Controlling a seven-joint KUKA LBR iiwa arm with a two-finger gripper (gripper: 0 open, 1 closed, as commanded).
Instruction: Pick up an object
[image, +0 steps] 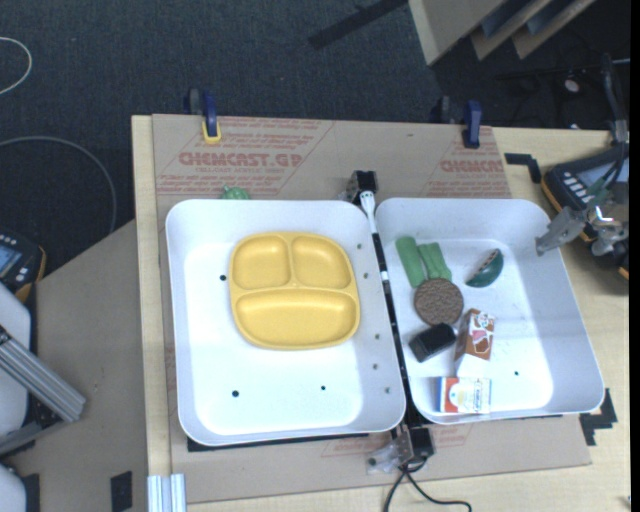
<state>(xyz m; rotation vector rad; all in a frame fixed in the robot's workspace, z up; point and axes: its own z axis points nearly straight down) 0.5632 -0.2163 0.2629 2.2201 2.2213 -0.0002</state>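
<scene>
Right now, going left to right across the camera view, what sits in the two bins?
Yellow plate → green block → brown disc → teal piece. The black item, brown packet and white box below overlap these in order, so I leave them out.

You've got two smooth white plastic bins (200, 330), slightly glossy. The yellow divided plate (294, 290) looks like matt plastic. Under them, brown cardboard-looking sheet (300, 155) on a pale wood-look bench (90, 330).
</scene>
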